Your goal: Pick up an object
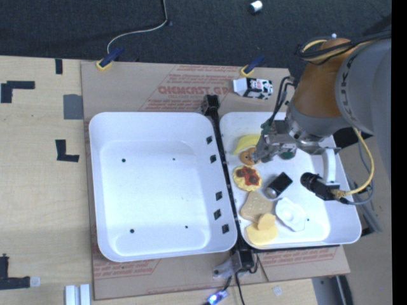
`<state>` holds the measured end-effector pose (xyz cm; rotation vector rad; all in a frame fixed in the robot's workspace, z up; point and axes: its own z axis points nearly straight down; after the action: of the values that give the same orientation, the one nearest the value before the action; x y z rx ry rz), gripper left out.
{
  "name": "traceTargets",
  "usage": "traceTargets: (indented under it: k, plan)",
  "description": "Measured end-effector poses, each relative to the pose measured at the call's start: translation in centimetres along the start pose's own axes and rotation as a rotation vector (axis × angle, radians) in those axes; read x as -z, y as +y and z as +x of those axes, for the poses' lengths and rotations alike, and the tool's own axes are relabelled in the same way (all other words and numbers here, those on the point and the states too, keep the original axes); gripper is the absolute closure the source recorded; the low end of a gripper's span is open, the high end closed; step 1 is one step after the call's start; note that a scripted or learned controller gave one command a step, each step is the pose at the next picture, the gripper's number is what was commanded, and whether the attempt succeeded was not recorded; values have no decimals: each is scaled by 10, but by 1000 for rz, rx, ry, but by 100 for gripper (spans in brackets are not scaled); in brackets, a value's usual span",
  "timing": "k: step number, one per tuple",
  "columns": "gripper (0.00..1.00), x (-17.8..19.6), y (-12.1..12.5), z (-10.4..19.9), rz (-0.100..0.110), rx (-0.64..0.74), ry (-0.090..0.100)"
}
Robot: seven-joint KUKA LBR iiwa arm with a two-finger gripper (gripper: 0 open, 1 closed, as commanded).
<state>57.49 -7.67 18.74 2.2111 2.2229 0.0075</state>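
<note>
Nearest the camera, the gripper (262, 150) hangs over the yellow piece (247, 144), jaws impossible to judge; it should descend straight, avoiding the pizza slice (247, 178).

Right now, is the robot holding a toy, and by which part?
Can't tell. The gripper is low in the right bin, by the yellow toy, but no grip shows.

Light wooden surface (38, 170) with a cardboard sheet on top

The cardboard sheet (184, 88) lies flat on the surface and bears two white bins side by side, the left bin (95, 170) touching the right bin (343, 234); black tape marks (63, 151) dot the bare wood at left.
</note>
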Motion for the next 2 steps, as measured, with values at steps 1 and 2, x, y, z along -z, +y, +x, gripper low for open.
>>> traceTargets:
  k: [1, 2]
  plan:
    - [100, -3, -41, 57, 13, -1, 3]
    - [100, 82, 32, 122, -2, 4, 2]
